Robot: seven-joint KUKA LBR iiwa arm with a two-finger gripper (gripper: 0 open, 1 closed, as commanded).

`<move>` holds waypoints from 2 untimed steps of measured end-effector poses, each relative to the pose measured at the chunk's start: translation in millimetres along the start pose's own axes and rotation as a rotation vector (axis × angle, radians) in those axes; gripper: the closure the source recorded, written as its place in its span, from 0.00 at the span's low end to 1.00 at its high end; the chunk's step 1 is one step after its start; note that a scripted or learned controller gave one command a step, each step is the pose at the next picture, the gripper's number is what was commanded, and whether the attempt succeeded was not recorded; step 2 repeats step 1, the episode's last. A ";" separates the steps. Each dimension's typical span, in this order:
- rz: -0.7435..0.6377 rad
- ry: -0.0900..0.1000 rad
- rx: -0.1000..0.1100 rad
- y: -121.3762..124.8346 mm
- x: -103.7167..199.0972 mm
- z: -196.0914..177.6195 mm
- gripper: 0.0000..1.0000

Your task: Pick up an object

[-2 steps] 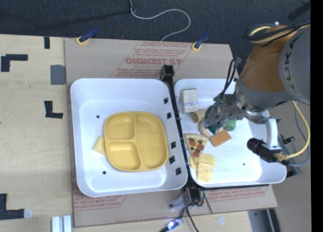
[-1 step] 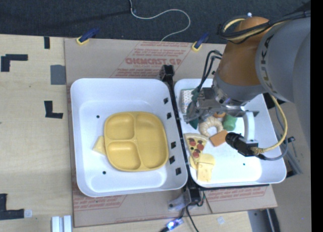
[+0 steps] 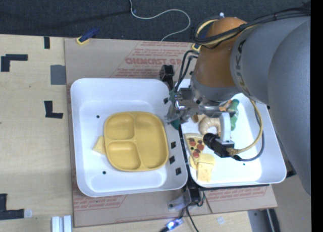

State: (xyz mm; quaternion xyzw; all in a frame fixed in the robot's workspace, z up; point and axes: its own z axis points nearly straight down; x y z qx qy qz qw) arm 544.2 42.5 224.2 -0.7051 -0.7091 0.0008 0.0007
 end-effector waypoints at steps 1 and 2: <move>0.003 0.000 0.000 22.6 8.9 4.4 1.00; 0.003 0.000 0.000 22.6 8.9 4.4 1.00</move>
